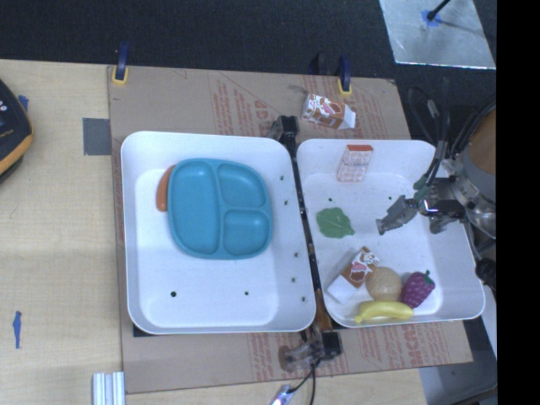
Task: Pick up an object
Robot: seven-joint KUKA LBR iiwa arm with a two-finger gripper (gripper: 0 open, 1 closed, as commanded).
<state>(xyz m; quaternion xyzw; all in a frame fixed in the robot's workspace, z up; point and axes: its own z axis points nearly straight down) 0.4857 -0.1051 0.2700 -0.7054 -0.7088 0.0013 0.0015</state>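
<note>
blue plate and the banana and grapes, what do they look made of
The blue plate looks like moulded plastic: one even colour, soft sheen, rounded dividers between three compartments. The banana and grapes look like plastic toy food, smooth and uniformly coloured with faint highlights, though rubber or foam cannot be ruled out at this size. The right bin holding them seems thin glossy white plastic.

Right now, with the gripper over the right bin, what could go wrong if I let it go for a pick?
The gripper hangs over bare floor of the right bin, so closing here would likely grab nothing. The banana, grapes, round beige fruit and small carton crowd one corner, touching or nearly so; a descent there could nudge neighbours or catch two things. The green leaf lies flat, so fingers may slide over it.
</note>
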